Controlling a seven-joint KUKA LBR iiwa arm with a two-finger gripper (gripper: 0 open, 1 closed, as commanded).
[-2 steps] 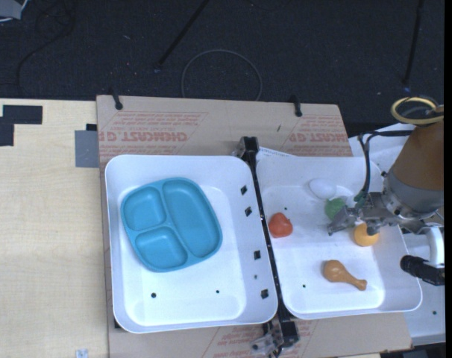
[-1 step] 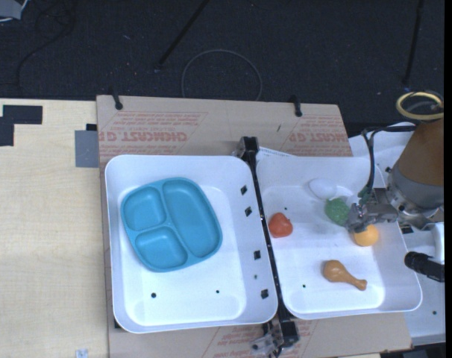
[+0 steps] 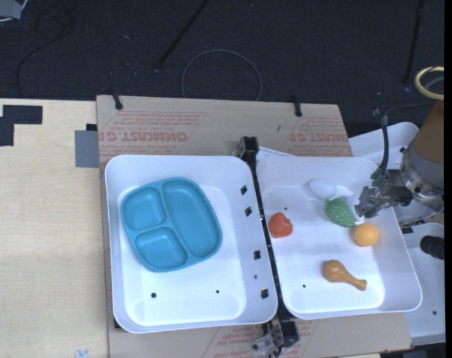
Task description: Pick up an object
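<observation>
On bench, two white bins side by side. Left bin (image 3: 136, 304) holds blue three-compartment tray (image 3: 170, 223), lying flat toward its upper left. Right bin (image 3: 394, 293) holds red item (image 3: 280, 225) near divider, white item (image 3: 324, 189), green item (image 3: 339, 212), orange ball (image 3: 366, 235), tan drumstick (image 3: 342, 274). Gripper (image 3: 369, 203) low over right bin's right side, just beside green item, above ball; cannot tell whether fingers apart or closed, or touching anything. Drumstick long axis runs left-right, thin end lower right.
</observation>
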